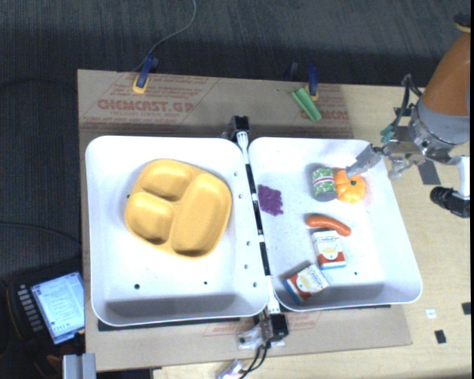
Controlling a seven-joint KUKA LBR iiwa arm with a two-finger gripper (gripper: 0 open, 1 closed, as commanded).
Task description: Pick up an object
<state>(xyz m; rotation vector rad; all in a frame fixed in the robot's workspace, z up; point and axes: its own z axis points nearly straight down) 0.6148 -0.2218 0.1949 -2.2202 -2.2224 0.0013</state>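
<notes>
The right bin (395,235) holds several small items: a green-labelled can (323,181) lying beside an orange toy pumpkin (351,187), a purple grape bunch (269,200), an orange sausage (329,224), and two small cartons (330,252) (306,281). My gripper (376,166) hangs over that bin's far right corner, just right of and above the pumpkin. It is open, with one finger (361,159) slanting down toward the pumpkin. Nothing sits between the fingers.
A large yellow bread-shaped piece (178,206) lies in the left bin (110,283). A black divider (253,204) runs between the bins. A green clip (306,104) and a blue clamp (144,75) sit on the board behind.
</notes>
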